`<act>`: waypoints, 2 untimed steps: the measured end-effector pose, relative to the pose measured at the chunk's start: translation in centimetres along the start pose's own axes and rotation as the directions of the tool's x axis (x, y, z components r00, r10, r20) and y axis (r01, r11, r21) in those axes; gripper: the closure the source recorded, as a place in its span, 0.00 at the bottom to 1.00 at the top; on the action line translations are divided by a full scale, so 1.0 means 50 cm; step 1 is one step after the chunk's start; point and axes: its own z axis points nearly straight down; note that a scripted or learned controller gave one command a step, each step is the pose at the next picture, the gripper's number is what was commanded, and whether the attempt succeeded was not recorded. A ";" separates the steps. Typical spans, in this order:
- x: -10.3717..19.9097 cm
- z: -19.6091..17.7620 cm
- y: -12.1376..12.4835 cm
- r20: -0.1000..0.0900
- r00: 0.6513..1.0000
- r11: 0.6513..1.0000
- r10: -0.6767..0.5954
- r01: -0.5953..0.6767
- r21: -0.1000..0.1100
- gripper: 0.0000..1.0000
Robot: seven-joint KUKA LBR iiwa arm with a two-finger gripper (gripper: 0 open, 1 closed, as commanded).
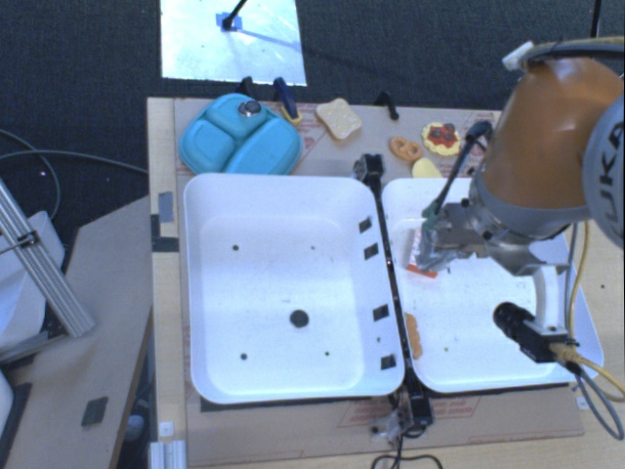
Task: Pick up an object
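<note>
Packet under the gripper, lift not yet confirmed

Packet [422, 262], white with a red-orange edge, is seen lying in the right bin [488, 374], close to the divider [383, 252] between the two bins. The gripper [437, 252] is positioned directly over it, low in the bin. Whether the fingers are open or closed cannot be told, as they are masked by the wrist. Approach is judged complete; grasp and lift remain. A small tan item [412, 334] lies nearer the front, also beside the divider.
</note>
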 end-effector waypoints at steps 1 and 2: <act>-0.043 0.122 0.055 0.004 1.000 1.000 0.006 -0.007 0.014 1.00; -0.027 0.163 0.189 0.003 1.000 1.000 0.001 -0.001 0.007 1.00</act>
